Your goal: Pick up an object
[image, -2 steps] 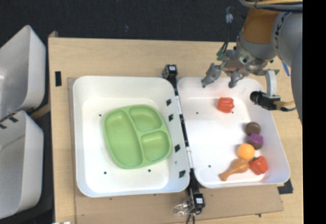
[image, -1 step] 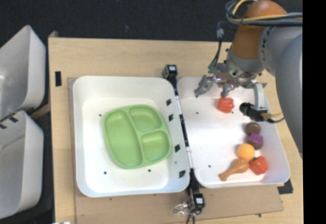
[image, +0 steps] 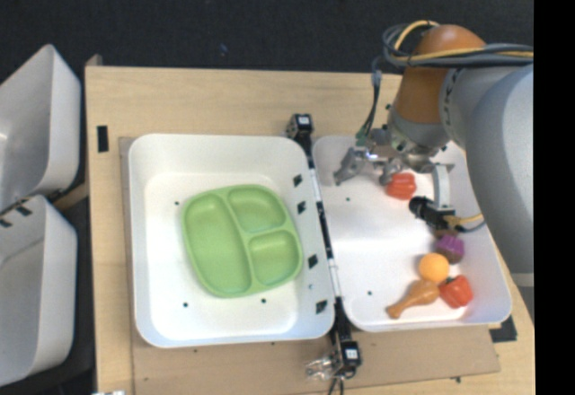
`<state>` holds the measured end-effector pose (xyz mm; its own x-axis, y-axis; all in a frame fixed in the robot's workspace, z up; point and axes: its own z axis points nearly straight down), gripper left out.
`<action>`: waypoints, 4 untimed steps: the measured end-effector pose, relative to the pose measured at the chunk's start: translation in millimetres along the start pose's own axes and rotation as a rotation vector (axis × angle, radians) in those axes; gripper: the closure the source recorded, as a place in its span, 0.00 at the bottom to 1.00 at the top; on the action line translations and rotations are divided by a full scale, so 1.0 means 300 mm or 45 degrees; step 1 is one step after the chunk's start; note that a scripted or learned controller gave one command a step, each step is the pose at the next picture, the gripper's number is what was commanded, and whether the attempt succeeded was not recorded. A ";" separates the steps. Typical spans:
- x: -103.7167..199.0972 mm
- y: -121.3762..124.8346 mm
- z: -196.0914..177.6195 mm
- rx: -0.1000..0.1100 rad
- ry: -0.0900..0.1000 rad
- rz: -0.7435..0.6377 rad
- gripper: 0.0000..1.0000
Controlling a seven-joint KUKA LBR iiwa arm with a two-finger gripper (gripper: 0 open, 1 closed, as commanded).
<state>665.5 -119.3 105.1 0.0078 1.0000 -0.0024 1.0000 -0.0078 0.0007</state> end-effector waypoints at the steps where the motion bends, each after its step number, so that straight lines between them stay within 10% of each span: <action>1: -0.003 0.003 -0.042 -0.005 0.000 0.004 1.00; 3: -0.016 0.018 -0.438 -0.008 0.001 -0.005 1.00; 4: 0.112 -0.038 -0.426 0.001 0.002 -0.014 1.00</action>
<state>654.3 -85.2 232.9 -0.0032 1.0000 -0.0009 1.0000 0.0032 -0.0003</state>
